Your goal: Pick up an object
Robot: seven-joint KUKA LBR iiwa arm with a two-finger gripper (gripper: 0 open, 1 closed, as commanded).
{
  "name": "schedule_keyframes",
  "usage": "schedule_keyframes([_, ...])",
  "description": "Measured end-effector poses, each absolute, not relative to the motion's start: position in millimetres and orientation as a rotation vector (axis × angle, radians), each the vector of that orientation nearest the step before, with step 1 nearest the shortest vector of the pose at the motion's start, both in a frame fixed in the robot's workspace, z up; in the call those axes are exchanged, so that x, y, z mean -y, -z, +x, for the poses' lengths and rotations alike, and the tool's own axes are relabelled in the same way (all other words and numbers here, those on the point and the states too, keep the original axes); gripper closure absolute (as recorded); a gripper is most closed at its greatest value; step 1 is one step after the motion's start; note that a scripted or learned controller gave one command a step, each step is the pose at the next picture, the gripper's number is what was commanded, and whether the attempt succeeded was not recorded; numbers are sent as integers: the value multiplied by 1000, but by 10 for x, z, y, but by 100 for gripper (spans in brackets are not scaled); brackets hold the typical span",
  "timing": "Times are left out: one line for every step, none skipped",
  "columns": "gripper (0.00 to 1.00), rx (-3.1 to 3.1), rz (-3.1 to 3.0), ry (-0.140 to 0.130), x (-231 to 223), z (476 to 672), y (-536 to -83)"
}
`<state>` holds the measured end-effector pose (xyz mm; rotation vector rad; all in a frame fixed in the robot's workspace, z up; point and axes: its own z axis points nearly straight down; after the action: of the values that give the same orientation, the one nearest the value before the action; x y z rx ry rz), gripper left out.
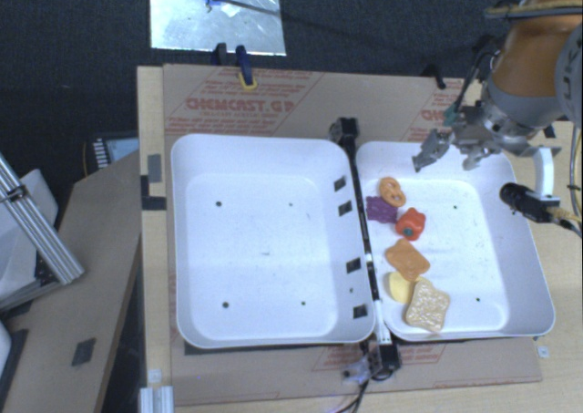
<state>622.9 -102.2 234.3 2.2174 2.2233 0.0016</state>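
Nothing is picked up yet. The jaws (453, 153) hang spread apart and empty over the right bin's (510, 256) upper edge, right of frame. The small toy foods (407, 261) lie clustered along that bin's left side, below them, untouched.

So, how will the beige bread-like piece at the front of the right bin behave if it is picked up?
The beige bread-like piece lies flat and looks thin, so it probably will not roll. Its bumpy surface may give some grip. It touches the yellow piece, which may shift too.
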Motion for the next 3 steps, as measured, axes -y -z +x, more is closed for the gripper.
schedule_keyframes([0, -2228, 2231, 13, 1159, 5696, -965])
schedule_keyframes([100, -2220, 2218, -3, 1156, 5755, -1155])
schedule_keyframes([100, -2228, 2203, -16, 391, 5657, -2607])
